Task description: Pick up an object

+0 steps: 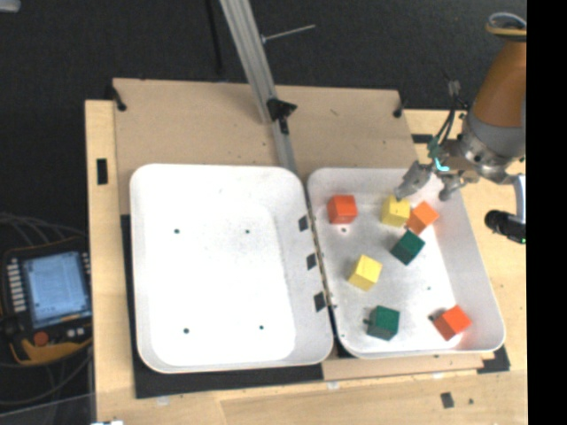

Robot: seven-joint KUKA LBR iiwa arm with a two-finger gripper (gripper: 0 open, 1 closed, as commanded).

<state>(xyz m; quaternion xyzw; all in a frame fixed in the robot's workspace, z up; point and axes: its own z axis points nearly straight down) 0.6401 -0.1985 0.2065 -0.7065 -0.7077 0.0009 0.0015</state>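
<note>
From my station the nearest things I see are a green cube (383, 322) and an orange cube (451, 321), both sitting near the front edge of the right bin (474, 264), the green one toward its front left corner and the orange one toward its front right corner. A little farther back a yellow cube (364, 272) lies left of the bin's middle, and beyond it a second green cube (407, 247) sits tilted near the centre. Just behind that green cube are a small orange block (423, 215) and a second yellow cube (395, 211), close beside each other, touching or nearly so. A red-orange cube (342, 209) rests apart from them toward the bin's back left corner. The left bin (217, 264) lies alongside, its right edge against the right bin's left edge, with a few dark specks on its floor. The gripper (434, 182) hangs over the back edge of the right bin, just above the yellow and orange pair, and I can see its two fingers spread apart with nothing between them. The arm (500, 104) comes in from the right, its orange band above the grey wrist. At the bench's left edge a handheld control pad (49, 295) shows a lit screen.
</note>
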